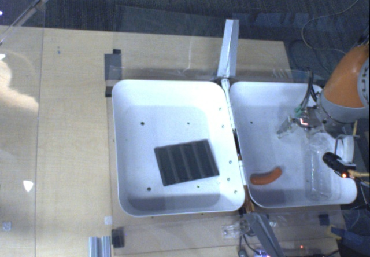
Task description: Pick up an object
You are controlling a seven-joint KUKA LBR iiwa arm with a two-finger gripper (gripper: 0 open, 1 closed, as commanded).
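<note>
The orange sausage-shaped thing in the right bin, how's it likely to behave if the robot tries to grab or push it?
The orange sausage-shaped thing looks rounded and elongated, so a sideways push would probably roll it across the right bin. Its slight curve hints at soft plastic or rubber that may give a little when squeezed. It looks small, so likely light, and its smooth surface might slip.

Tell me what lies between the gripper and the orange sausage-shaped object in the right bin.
Nothing visible does. Bare white bin floor separates the gripper from the orange sausage-shaped object; a clear plastic bottle lies off to the side.
</note>
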